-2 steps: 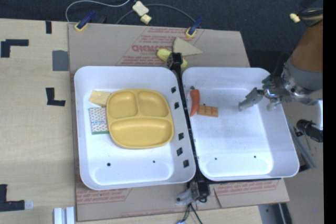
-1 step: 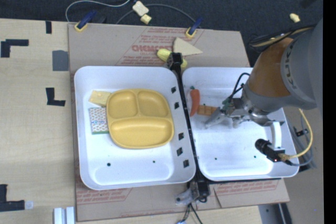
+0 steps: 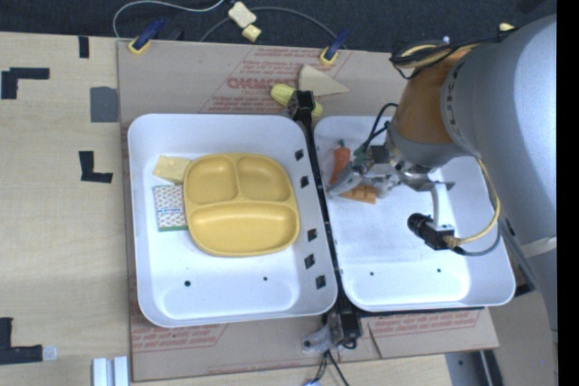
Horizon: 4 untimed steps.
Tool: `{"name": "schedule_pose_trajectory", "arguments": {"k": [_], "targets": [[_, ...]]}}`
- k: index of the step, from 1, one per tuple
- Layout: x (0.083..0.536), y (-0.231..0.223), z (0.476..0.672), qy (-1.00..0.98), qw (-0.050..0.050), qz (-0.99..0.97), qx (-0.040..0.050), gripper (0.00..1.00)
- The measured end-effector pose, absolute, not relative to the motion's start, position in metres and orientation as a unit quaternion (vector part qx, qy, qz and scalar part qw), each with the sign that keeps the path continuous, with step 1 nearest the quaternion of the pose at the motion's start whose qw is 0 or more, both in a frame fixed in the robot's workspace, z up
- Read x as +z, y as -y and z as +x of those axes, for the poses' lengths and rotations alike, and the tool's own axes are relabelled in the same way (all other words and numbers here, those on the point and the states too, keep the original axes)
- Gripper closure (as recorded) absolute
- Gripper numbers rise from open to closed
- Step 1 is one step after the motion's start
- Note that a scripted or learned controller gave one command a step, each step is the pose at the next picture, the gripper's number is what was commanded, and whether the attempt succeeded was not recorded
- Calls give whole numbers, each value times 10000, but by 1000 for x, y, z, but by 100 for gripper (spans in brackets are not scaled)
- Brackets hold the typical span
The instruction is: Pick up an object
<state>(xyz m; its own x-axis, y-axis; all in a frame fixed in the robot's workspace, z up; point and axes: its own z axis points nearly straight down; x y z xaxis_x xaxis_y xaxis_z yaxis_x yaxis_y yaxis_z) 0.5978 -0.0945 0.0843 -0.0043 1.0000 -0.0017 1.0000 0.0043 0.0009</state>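
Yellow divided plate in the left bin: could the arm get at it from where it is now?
Probably yes. The yellow divided plate lies open in the left bin with nothing on top. The gripper is low in the right bin beside orange pieces, so it would have to lift over the divider.

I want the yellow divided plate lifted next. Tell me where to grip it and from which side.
Judging by its shape, take the yellow divided plate by its raised rim, coming down from above at the edge facing the right bin. That side has bare floor of the left bin beside it, while the opposite edge is crowded by a pale wedge and a patterned packet.
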Motion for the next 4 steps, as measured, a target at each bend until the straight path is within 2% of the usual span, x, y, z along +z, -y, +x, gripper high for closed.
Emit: {"name": "schedule_pose_trajectory", "arguments": {"k": [1, 2, 3, 4], "targets": [[86, 99, 650, -7082, 14, 7061, 8, 0], [85, 102, 669, -7080, 3, 7063, 4, 0], [86, 122, 669, -7072, 15, 7070, 6, 0], [97, 121, 670, -7080, 29, 7063, 1, 100]]}}
